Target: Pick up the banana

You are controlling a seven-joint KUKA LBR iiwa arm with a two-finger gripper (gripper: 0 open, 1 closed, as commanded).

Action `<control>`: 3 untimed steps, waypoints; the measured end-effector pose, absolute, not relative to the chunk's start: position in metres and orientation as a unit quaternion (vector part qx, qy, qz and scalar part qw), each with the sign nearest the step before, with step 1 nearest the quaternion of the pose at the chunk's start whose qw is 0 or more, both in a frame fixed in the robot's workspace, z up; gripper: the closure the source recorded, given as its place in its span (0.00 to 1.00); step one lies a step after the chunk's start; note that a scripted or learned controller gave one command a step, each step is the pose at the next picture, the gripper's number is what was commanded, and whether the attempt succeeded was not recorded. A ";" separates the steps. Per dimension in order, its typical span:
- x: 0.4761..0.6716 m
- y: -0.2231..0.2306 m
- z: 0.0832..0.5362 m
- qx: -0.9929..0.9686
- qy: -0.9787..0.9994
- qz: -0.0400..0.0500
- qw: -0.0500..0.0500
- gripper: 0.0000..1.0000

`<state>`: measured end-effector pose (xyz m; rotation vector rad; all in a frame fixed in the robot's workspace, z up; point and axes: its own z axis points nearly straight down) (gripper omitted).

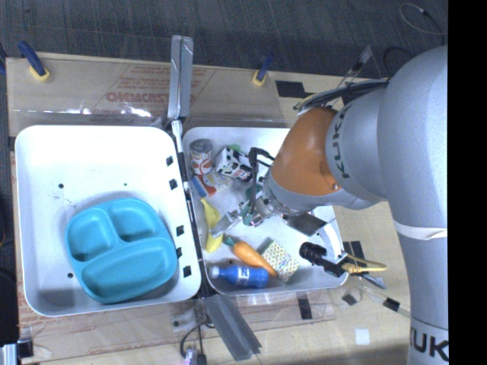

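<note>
The banana (211, 217) is a small yellow fruit lying along the left wall of the right bin (268, 135), about halfway down it. My gripper (249, 210) reaches down into that bin just right of the banana, under the orange wrist band. Its tip is low among the clutter, a short way from the banana. Nothing shows as held between its parts.
The right bin also holds a carrot (252, 256), a blue bottle (239, 276), a checkered box (280, 259), a small can (201, 157) and a black-and-white toy (232, 163). In the left bin (46, 147) lies a blue divided plate (122, 247).
</note>
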<state>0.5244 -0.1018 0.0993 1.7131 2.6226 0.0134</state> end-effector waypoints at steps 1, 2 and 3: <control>0.524 -0.102 0.108 0.545 0.838 0.003 0.003 1.00; 0.554 0.001 0.192 0.705 0.709 -0.001 -0.001 1.00; 0.554 0.000 0.191 0.705 0.709 -0.001 -0.002 0.00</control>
